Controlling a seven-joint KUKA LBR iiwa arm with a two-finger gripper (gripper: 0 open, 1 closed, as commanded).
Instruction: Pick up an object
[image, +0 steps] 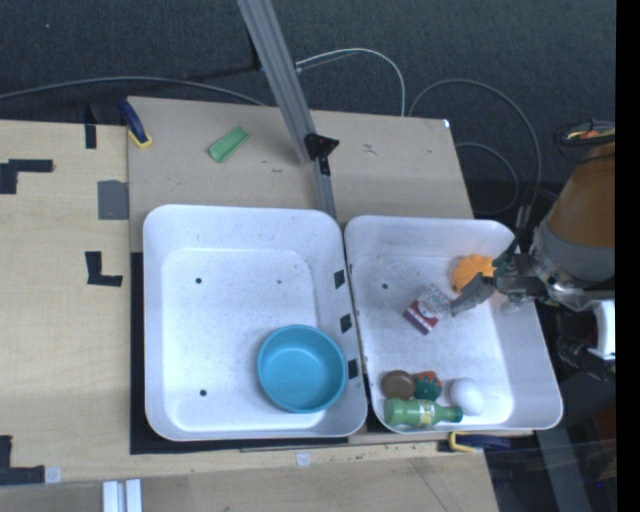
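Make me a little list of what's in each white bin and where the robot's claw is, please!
left bin: blue bowl near its front right corner
right bin: orange object, small red and white packet, green bottle, white ball, brown round object
front cluster: bottle, ball and brown object sit close together along the front edge
gripper: low over the right bin, beside the orange object and near the packet
held: nothing seen between the fingers
bench behind bins: green block
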